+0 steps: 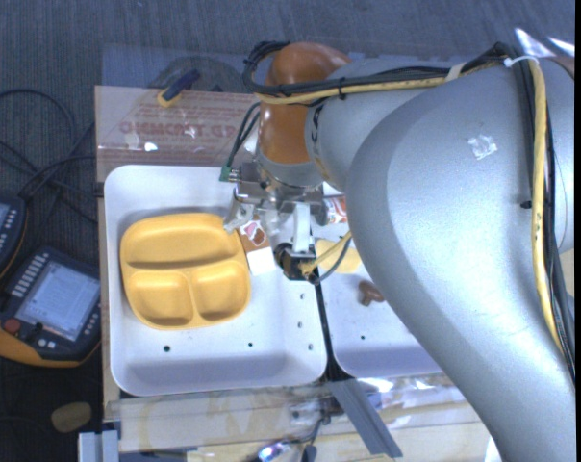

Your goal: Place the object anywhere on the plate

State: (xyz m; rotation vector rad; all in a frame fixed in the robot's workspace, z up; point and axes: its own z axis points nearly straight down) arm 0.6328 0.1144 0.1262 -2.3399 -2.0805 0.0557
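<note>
A yellow divided plate (183, 269) lies in the left white bin (214, 359), towards its left side. My gripper (271, 231) hangs low over the bin just past the plate's upper right corner, under the orange wrist band. A small red and white object (255, 231) sits right at the gripper, by the plate's rim; whether it is held is unclear. A pale flat piece (260, 261) lies on the bin floor just below it, against the plate's right edge.
The right bin (377, 354) holds a small brown object (370, 294) and a yellow item (337, 254) partly hidden by the arm. The big grey arm covers most of the right bin. A teach pendant (42, 301) lies left of the bench.
</note>
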